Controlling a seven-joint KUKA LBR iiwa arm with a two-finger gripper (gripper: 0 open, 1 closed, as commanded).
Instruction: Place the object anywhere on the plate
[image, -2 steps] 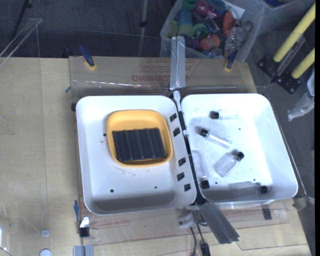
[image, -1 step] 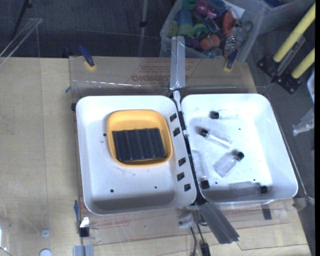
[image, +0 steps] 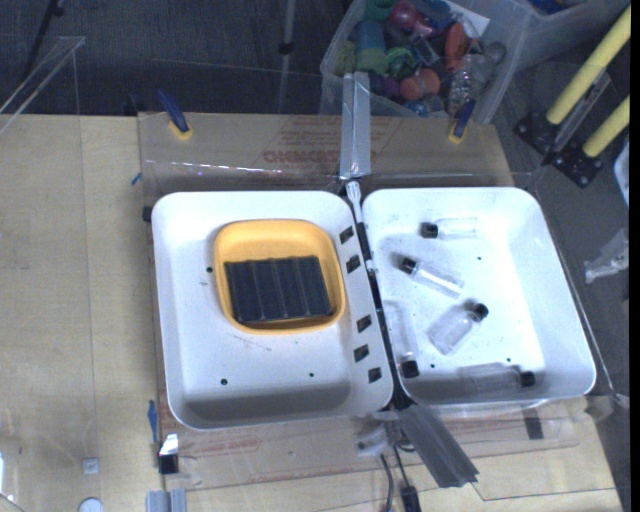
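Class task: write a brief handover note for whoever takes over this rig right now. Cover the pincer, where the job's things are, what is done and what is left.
Pincer: I cannot place it from the camera view, so check it yourself.
Yellow plate: in the left bin, with a dark ridged block lying on it.
Right bin: several clear vials with black caps, among them one near the top, one in the middle, one lower right and one along the front wall.
Done: no vial is on the plate.
Left: pick one vial and set it on the plate.
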